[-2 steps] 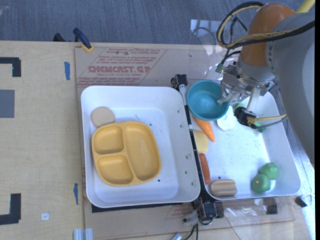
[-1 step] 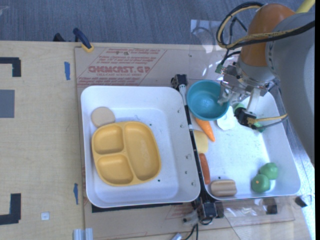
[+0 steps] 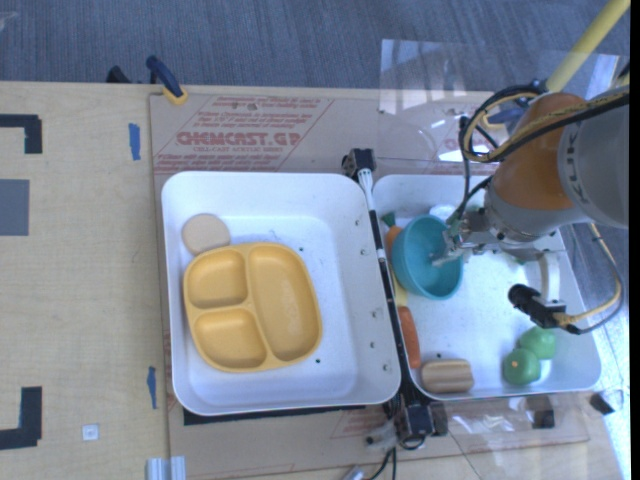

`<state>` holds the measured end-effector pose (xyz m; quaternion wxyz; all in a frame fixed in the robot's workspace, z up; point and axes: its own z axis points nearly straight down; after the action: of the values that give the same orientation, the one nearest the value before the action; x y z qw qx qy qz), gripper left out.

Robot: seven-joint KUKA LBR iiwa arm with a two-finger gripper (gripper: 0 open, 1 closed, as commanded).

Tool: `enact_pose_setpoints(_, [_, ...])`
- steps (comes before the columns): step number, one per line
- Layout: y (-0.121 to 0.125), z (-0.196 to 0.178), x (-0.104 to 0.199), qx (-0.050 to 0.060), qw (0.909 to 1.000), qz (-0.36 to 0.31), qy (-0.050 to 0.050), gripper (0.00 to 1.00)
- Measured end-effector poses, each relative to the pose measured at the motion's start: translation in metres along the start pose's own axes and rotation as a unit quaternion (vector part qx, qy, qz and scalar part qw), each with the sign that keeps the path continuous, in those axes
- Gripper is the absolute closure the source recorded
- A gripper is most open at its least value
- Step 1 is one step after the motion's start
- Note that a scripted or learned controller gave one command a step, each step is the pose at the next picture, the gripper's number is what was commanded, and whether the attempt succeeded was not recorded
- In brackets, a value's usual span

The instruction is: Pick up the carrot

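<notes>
Lying along the left wall of the right bin (image 3: 585,368), the carrot (image 3: 408,334) shows as a slim orange piece, lengthwise against the rim, just above a tan bread-like block (image 3: 446,375). Arm reaches in from the right; gripper (image 3: 458,245) sits over or in the teal bowl (image 3: 425,258), near the carrot but not on it. Whether the tool is open or closed, or has hold of anything, I cannot tell. Judgement: carrot is likely a light, stiff, smooth toy, prone to roll or slip; best taken across its narrow width near mid-length. Trouble is the wall: one side touches or nearly touches the rim, leaving little room there. Open floor lies to the carrot's right, toward the green pear-like pieces (image 3: 528,358). Left bin (image 3: 200,388) holds a yellow divided tray (image 3: 252,305) and a round tan piece (image 3: 206,232), well apart.
</notes>
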<state>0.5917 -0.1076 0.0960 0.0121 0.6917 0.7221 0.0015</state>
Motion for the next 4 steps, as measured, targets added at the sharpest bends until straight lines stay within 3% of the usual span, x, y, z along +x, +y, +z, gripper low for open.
enact_pose_setpoints(1, [-0.049, -0.001, -0.032, -0.004, 0.9934, -0.114, 0.003, 1.0])
enact_pose_setpoints(2, [-0.061, -0.001, -0.003, -0.005, 0.9926, -0.121, 0.0, 1.0])
enact_pose_setpoints(3, [-0.086, -0.002, 0.0, -0.012, 0.9732, -0.23, -0.005, 1.0])
enact_pose_setpoints(4, [-0.09, 0.001, 0.003, -0.006, 0.9726, -0.232, -0.001, 0.0])
